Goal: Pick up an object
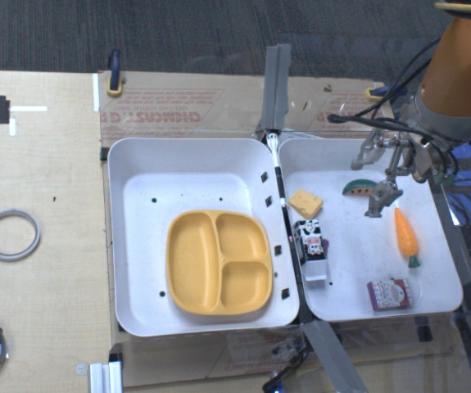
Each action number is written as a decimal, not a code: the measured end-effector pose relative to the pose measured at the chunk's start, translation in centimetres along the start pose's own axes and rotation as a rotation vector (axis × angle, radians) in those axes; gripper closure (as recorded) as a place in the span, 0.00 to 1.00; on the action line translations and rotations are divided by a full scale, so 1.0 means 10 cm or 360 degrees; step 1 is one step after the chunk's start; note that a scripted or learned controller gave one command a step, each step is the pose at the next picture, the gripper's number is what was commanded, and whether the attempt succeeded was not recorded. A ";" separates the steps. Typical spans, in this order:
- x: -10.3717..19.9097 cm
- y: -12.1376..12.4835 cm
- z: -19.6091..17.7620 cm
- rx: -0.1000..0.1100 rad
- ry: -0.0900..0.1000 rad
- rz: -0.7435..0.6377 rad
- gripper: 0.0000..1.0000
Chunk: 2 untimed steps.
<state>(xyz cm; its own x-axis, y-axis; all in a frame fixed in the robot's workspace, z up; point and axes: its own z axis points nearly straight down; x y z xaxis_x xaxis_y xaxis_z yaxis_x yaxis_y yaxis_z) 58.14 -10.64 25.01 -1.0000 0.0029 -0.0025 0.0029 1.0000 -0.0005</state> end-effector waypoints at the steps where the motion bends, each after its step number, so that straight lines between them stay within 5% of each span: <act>1: 0.40 -0.74 1.28 -0.0001 0.0001 -0.0182 0.00; 2: 0.91 -0.22 1.59 -0.0002 0.0005 0.0288 0.00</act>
<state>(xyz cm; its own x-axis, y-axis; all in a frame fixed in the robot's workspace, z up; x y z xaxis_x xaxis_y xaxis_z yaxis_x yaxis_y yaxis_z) 49.10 -12.80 9.10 -0.9831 0.1830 0.0009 0.1830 0.9831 0.0006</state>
